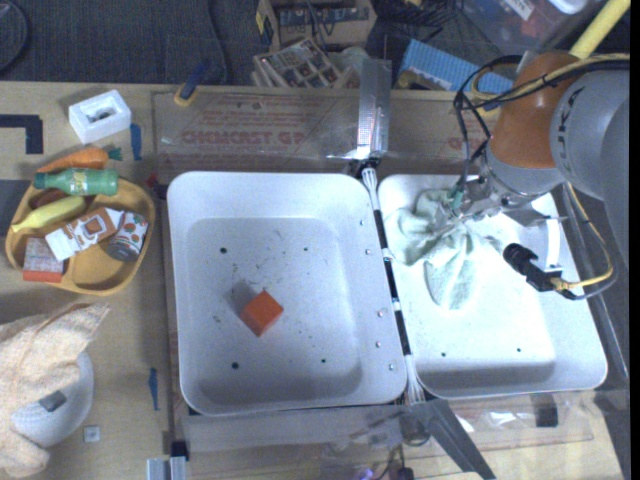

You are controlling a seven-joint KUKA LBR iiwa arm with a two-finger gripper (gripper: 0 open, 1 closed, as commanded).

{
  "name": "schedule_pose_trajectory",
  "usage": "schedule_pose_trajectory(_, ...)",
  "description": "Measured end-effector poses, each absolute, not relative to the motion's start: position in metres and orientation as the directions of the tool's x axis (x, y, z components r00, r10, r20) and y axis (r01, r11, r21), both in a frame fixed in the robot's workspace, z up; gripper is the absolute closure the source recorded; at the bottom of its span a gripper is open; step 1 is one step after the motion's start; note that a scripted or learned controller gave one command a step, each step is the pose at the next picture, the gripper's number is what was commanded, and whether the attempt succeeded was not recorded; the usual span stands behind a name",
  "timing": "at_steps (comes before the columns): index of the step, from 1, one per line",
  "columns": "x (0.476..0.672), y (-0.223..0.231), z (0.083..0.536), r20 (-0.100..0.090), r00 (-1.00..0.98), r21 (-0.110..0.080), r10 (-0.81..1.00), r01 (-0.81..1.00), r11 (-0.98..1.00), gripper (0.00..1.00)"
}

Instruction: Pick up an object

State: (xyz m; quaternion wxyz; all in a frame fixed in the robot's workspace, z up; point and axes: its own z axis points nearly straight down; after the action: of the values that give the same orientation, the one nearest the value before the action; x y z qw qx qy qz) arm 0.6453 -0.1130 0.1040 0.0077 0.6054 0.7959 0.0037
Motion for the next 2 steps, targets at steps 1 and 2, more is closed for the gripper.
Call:
schedule_pose_trajectory(1,0.645,-0.113,0.104,-0.008,-0.267,0.015,0.964,0.964,0.267,0.00)
schedule_pose_trajectory(2,0.668,-0.071,0.187,-0.003,-0.338,0.004,0.941,0.941,0.338,0.00)
